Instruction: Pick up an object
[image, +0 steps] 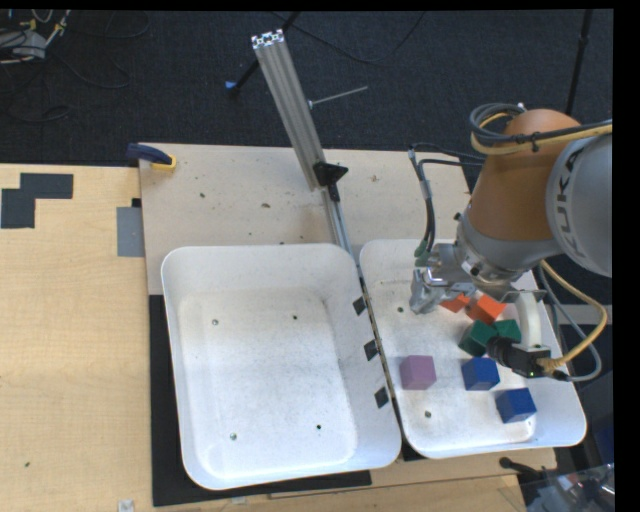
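- My pincer (432, 293) hangs low over the right bin (560, 428), near its back left part, with my grey and orange arm (525, 190) reaching in from the right.
- I cannot tell from this slanted look whether it is released or clenched, and I see nothing sitting between its tips, so I count nothing as held.
- The things I could take all lie in the right bin: an orange block (486, 307) and a green block (492, 332) crowded together just beside my wrist, a purple cube (418, 372) nearer the bin's left wall, and two blue cubes (481, 374) (516, 404) toward the front.
- The left bin (200, 300) sits alongside, touching the right one along their shared edge.
- Risk one: the orange and green blocks touch each other, so closing there may pinch two at once or push one aside.
- Risk two: my own wrist and cables (560, 360) hide part of that cluster, so my aim there is a guess.
- Risk three: I am close to the divider, and a descent here could strike the bin wall instead of a block.
- The purple cube stands apart from the rest and looks the safer choice.
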